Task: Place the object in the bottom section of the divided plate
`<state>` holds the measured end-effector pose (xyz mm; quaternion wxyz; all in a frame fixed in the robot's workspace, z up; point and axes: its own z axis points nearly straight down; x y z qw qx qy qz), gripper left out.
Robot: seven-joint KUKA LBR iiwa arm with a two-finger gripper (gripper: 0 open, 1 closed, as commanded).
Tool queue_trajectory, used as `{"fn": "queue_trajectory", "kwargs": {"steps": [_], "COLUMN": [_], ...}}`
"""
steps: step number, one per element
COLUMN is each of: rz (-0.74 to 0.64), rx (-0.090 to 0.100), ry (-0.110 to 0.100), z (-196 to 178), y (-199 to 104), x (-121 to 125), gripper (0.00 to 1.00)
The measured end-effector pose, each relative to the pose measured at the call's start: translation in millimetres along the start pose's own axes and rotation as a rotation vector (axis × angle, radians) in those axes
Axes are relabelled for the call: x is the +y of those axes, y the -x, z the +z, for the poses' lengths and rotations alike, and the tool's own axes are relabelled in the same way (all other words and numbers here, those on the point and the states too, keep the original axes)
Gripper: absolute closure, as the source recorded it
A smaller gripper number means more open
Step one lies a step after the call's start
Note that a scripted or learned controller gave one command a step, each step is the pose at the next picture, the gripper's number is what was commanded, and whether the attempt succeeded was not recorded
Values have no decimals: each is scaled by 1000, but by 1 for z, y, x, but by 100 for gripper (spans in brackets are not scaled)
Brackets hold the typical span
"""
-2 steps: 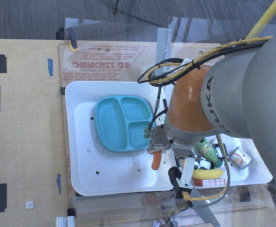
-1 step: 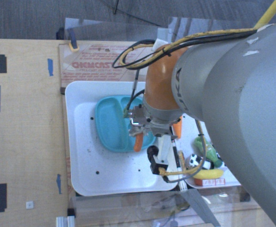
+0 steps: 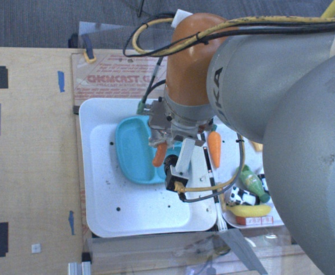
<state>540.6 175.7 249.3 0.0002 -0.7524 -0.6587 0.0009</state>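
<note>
I'm looking down on the end effector [image 3: 168, 145], which hangs low over the right edge of the blue plate [image 3: 124, 148] in the left bin [image 3: 133, 211]. The wrist hides it, so I cannot tell how far open it is or whether it has hold of anything.

A small orange piece [image 3: 159, 154] shows right at its tip, above the plate's right rim. I take that to be the object, though I can't say if it is gripped, resting on the rim or just beside it. A carrot [image 3: 214, 148] lies apart from it, along the wall between the bins. A banana [image 3: 248, 209] lies in the right bin.

My read is that this is the placing step, with the piece brought over the plate but not clearly set down. The arm covers the plate's dividers, so I can't see which section lies under the tip. The next move calls for shifting toward the plate's lower end, lowering, then letting go cleanly inside the rim. Releasing here risks the piece tipping off the edge into the bin.
</note>
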Motion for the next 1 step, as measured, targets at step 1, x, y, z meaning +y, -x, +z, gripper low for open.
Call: {"fn": "queue_trajectory", "kwargs": {"steps": [1], "rz": [0], "rx": [0], "ry": [0], "z": [0], "y": [0], "x": [0], "gripper": [0]}}
